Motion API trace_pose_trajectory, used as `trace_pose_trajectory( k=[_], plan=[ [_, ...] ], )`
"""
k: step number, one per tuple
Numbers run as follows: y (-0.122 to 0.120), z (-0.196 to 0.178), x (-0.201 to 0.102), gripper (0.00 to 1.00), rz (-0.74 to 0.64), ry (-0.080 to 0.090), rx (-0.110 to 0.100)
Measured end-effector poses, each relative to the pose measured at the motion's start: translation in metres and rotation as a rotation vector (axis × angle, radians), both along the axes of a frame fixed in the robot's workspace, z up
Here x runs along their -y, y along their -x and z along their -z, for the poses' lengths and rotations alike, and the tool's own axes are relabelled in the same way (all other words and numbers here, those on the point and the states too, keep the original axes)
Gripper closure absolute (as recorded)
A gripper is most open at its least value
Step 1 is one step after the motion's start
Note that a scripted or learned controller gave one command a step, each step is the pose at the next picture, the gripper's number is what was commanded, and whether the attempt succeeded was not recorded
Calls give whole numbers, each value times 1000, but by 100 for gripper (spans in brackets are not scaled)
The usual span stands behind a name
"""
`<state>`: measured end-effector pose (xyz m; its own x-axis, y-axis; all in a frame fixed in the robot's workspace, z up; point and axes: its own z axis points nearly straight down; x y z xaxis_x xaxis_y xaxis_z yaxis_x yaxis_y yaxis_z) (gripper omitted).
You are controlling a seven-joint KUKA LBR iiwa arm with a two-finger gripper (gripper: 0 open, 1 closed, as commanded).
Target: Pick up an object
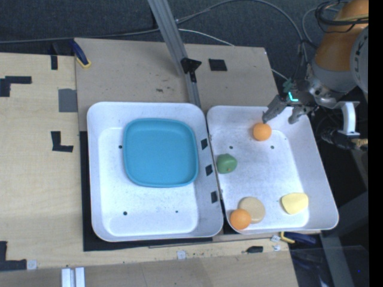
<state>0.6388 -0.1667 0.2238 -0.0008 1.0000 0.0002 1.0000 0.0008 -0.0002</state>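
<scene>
Just above the orange ball point(261, 132), I see my gripper point(282, 115) spread wide, holding nothing. Below the ball in the right bin point(311, 154): green, tan, orange, yellow pieces.

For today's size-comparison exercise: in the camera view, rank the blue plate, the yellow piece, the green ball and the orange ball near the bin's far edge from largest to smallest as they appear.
1. Blue plate, by far the largest.
2. Yellow piece.
3. Green ball and orange ball: too alike to rank; the green one looks only marginally bigger.
</scene>
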Motion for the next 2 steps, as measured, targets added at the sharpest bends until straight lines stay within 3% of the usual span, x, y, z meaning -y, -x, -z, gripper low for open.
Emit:
trace_pose_trajectory(
  k=[1,2],
  plan=[
    [0,0,0,0,0,0,0],
    [-3,44,1,0,0,0,-4]
  ],
)
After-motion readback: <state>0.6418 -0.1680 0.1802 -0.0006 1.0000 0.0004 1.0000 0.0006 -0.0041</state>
